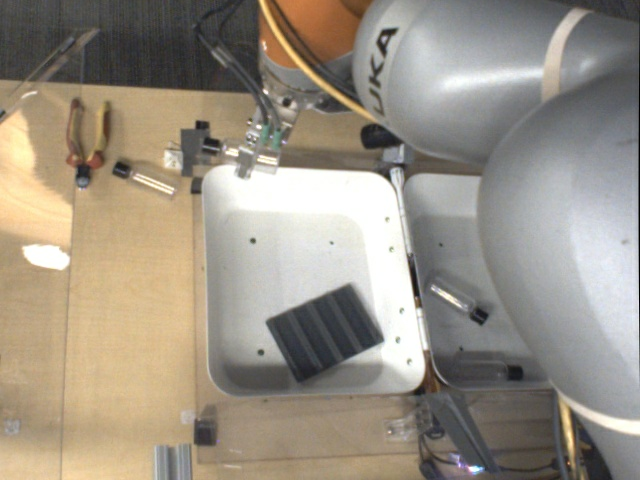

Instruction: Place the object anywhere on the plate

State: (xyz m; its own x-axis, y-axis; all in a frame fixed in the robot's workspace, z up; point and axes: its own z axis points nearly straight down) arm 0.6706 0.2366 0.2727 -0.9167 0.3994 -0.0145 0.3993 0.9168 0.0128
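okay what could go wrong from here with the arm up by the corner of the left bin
1. The gripper sits at the far rim of the left bin, so a descent might clip the rim.
2. The dark ribbed plate lies tilted near the bin's front, well away from the gripper, so a long move remains.
3. Pliers and a small tube lie nearby on the bench.
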